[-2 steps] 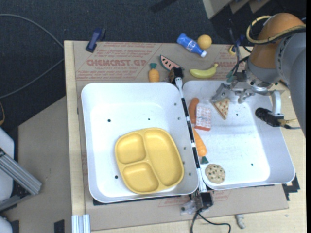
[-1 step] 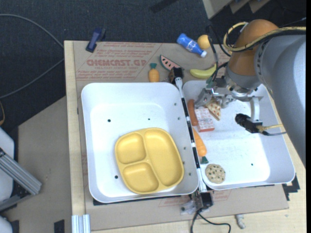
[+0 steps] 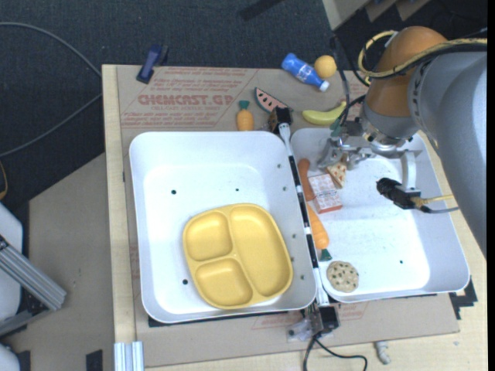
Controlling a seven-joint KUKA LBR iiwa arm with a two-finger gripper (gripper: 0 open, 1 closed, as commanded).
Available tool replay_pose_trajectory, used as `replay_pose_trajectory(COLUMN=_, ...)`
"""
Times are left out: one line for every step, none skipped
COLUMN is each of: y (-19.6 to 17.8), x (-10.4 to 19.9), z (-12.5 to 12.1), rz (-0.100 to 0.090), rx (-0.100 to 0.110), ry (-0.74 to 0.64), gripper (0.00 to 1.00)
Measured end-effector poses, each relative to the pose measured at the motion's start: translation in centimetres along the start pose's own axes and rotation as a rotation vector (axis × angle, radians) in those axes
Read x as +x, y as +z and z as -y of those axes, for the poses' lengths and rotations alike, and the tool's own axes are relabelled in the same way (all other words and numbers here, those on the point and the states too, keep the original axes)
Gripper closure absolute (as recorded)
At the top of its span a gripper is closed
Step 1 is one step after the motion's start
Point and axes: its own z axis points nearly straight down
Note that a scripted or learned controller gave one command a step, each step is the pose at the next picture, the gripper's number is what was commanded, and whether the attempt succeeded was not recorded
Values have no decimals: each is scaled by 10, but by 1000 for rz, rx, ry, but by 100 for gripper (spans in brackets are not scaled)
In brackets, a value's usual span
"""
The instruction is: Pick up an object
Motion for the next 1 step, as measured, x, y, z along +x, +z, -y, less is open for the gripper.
replay_pose_trajectory(y=-90, x=50, z=88, rz=-2, rx=-1, ry=1, gripper=100)
